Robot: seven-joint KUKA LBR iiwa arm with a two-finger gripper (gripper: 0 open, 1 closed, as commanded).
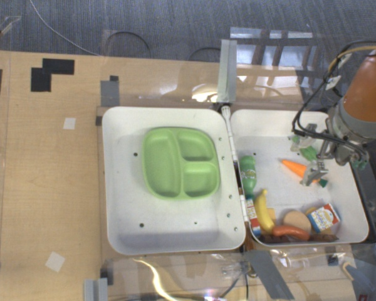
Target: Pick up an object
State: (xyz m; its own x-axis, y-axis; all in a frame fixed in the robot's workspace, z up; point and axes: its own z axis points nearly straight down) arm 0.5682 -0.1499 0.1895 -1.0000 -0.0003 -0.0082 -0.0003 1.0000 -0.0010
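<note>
Item: orange carrot (294, 167), apparently a plastic toy, lying on the floor of the right bin (269, 146), apart from the clutter at the bin's near wall (banana (264, 211), green bottle (247, 175), small carton (322, 218)). Gripper (313, 179) is stationed just right of the carrot's thick end; nothing is seen between its fingers, and their spread cannot be told. The carrot is judged light, rigid and smooth, and best taken across its thicker middle.

Bright, even light falls from overhead. Glare flares on the clear sheet (203, 93) just behind the two white bins (169, 237) and again along the front edge. Shadows are soft and faint. The arm (366, 96) looks slightly blurred; the rest is fairly sharp.
</note>
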